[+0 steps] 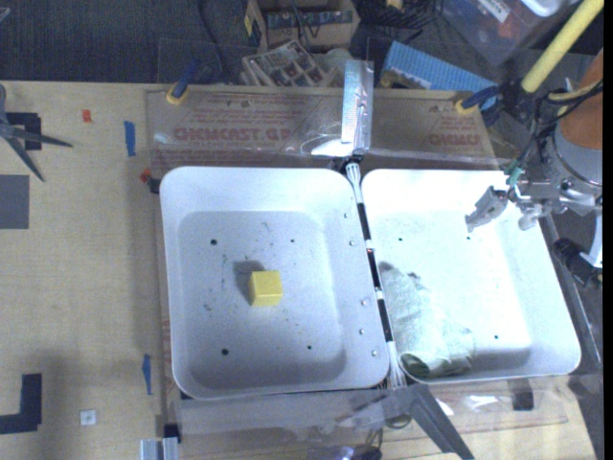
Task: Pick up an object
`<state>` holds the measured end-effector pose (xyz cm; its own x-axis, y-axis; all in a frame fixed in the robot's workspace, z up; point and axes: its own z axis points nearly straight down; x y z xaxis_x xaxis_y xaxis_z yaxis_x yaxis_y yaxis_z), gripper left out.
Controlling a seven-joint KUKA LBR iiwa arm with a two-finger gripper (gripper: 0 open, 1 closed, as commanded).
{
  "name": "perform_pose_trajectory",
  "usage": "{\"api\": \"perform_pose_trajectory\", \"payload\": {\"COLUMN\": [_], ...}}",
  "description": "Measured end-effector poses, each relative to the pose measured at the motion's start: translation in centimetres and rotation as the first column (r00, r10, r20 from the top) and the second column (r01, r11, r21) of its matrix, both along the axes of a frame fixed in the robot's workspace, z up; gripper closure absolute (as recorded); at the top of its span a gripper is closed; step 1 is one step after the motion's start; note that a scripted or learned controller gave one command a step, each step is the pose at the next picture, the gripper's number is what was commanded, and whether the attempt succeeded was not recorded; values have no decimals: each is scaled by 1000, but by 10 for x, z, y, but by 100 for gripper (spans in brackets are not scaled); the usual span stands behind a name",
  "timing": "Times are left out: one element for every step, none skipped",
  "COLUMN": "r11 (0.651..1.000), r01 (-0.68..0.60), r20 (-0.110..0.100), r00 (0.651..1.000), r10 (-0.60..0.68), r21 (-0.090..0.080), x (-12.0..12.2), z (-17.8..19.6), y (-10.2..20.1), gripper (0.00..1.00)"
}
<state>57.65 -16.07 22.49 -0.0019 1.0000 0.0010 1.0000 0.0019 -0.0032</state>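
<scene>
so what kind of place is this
Most likely a robotics lab workbench set up for grasping trials: two shallow white bins side by side, a robot arm reaching in from the right, and loose cables and boxes cluttered behind the bench.

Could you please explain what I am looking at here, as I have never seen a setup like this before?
This is one picture from a camera fixed above a workbench, looking down at a slant. The machine is a robot arm reaching in from the right; its two-finger metal gripper hangs over the upper right part of the right-hand shallow white bin. Nothing can be seen between its fingers, so it holds nothing visible. Its job is to pick up an object. In the left-hand shallow white bin lies a small yellow block, near the middle. In the right-hand bin, along its left wall and down to the front corner, lies a rolled, crumpled greyish-white cloth. The gripper is well apart from both items.
</scene>
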Motion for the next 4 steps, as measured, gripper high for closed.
{"api": "perform_pose_trajectory", "payload": {"r11": [1000, 974, 946, 946], "r01": [1, -227, -323, -324], "r20": [1, 5, 6, 10], "r00": [1000, 974, 946, 946], "r10": [-1, 227, 323, 324], "r21": [-1, -3, -4, -8], "x": [0, 77, 90, 91], "z": [10, -25, -30, -19], "y": [-1, 24, -32, -32], "gripper": [100, 100, 100, 100]}}
